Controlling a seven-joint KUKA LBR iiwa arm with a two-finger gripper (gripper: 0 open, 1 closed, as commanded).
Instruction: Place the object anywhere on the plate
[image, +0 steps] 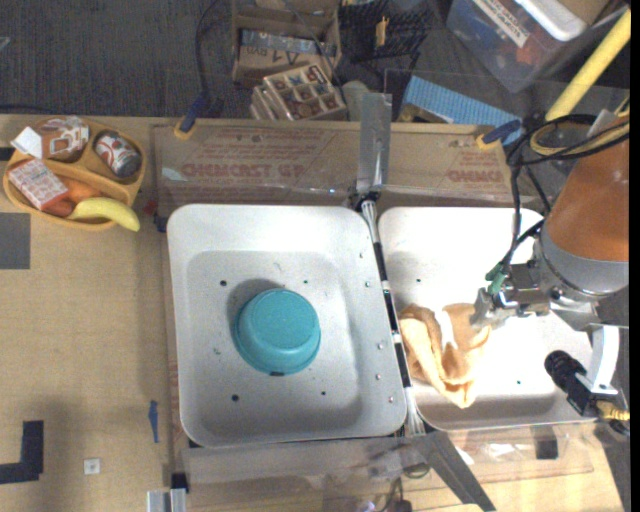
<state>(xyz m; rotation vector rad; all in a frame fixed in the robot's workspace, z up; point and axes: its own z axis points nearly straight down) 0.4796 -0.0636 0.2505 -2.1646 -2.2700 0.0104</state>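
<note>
A teal plate (278, 330), round and turned like a shallow bowl, sits in the middle of the left bin (200, 250). A tan and orange cloth (443, 352) lies crumpled in the right bin (440, 235), against its left wall. My gripper (487, 312) is down at the cloth's upper right corner, and that corner is drawn up toward the fingers. The arm's grey wrist and orange band reach in from the right above it.
A yellow tray (60, 190) with a banana and food packs sits on the bench at far left. A cardboard strip (260, 165) runs behind both bins. Cables and boxes lie beyond the bench.
</note>
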